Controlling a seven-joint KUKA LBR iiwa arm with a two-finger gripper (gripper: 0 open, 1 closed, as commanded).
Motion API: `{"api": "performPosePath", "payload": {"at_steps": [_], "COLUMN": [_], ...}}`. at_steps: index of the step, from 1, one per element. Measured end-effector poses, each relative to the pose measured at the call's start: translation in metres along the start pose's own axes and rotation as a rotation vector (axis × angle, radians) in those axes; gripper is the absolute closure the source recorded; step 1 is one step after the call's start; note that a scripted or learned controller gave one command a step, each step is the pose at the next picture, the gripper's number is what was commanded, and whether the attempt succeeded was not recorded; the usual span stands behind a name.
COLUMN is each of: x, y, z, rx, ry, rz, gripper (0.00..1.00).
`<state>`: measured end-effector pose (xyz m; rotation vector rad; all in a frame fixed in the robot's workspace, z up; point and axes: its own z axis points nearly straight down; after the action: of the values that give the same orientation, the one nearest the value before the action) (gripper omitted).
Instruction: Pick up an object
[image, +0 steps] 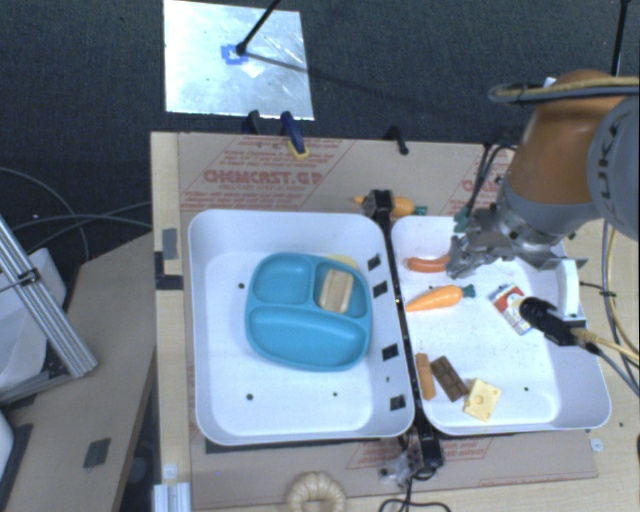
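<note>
My gripper (462, 264) hangs over the upper part of the right bin (570, 400), its tips just right of a red sausage (428, 264) and above an orange carrot (436, 298). Nothing shows between the fingers. Further down the right bin lie a red and white packet (510, 306), a brown chocolate bar (450, 378), a thin orange stick (425, 376) and a yellow cheese wedge (482, 399). The left bin (215, 330) holds a blue divided plate (308, 310) with a tan bread piece (336, 291) in its top right compartment.
The arm's orange band and grey wrist (560, 150) loom over the right bin's far corner. A black cylindrical part (545, 318) with cabling sticks out at the bin's right side. A small orange and yellow object (398, 207) sits beyond the bins' divider.
</note>
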<state>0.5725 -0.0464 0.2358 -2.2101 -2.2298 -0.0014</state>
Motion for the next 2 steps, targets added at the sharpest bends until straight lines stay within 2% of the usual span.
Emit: {"api": "performPosePath", "payload": {"at_steps": [1, 2], "x": [0.042, 0.087], "y": [-0.024, -0.052], "z": [0.014, 0.002], "rx": [0.001, 0.0], "ry": [-0.001, 0.001], "rz": [0.001, -0.001], "gripper": [1.0, 1.0]}}
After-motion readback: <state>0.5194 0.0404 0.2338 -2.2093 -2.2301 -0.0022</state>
